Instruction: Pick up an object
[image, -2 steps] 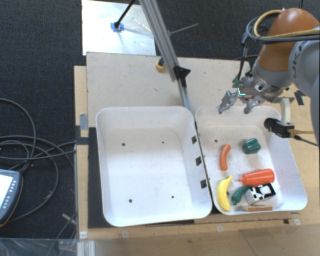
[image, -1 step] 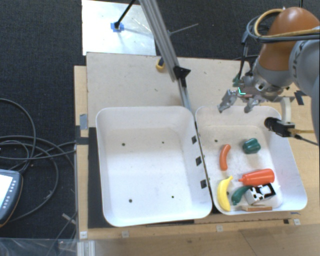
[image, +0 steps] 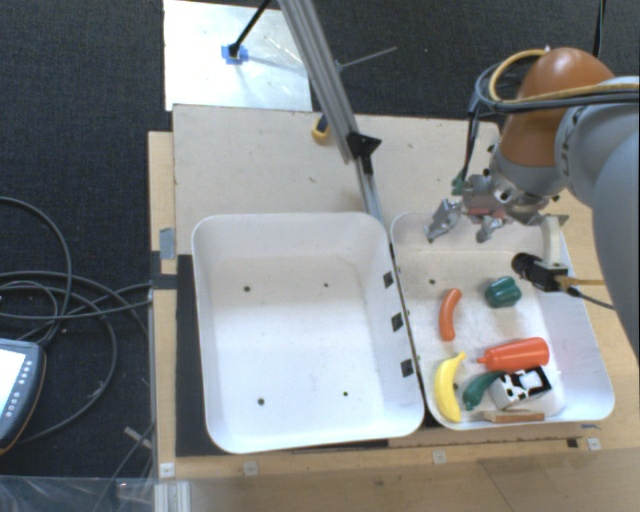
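Gripper (image: 464, 224) hangs over the far end of the right bin (image: 580, 330), its two metal fingers (image: 441, 220) spread apart with nothing between them and touching no object. The arm (image: 590, 130) is grey with an orange dome at the wrist joint; its bulk is cut off at the frame's right side. Objects lie in the right bin, toward its near end, apart from the gripper: a slim orange carrot-like piece (image: 449, 313), a dark green pepper-like lump (image: 503, 291), a curved yellow banana (image: 448, 386), an orange-red bottle (image: 516, 353) on its side, and a black-and-white item (image: 524, 385) partly covered by the bottle. A dark green piece (image: 481, 387) beside it is hard to identify. A thin brown strip (image: 514, 416) lies by the near wall. The left bin (image: 215, 330) is smooth white plastic with a few dark specks. Both bins sit on a pale board counter (image: 260, 160).
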